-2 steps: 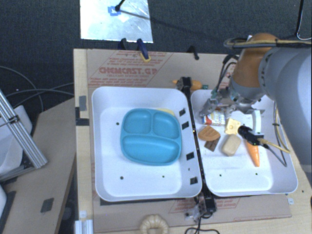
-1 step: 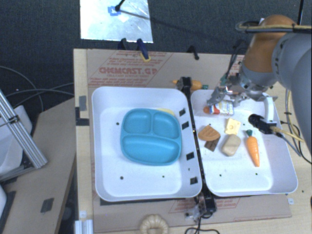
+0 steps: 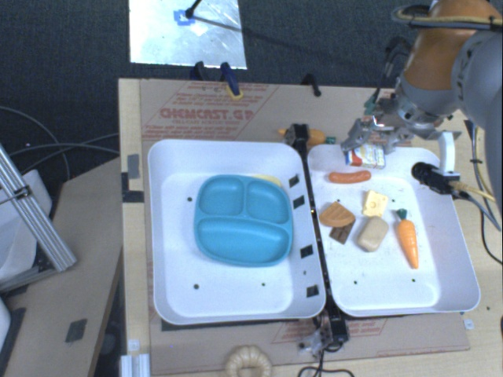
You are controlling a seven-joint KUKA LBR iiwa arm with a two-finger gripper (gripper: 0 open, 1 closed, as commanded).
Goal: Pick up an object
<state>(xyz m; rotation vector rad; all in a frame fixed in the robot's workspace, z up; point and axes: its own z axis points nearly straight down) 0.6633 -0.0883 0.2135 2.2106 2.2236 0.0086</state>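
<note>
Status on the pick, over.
Gripper low at the right white bin's far edge, above the red toy sausage. Grasp unconfirmed. Yellow cheese wedge and orange toy carrot lie apart, nothing blocking.

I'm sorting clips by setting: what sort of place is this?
Probably a robotics lab bench, not a kitchen: a grey robot arm reaches over two shallow white bins, one holding a blue divided plastic plate, the other toy food such as an orange carrot.

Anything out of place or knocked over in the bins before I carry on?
Mostly tidy. The blue divided plate lies flat in the left bin; the toy foods sit in the right bin. One oddity: a small yellow item lies outside, behind the bins' far edge.
</note>
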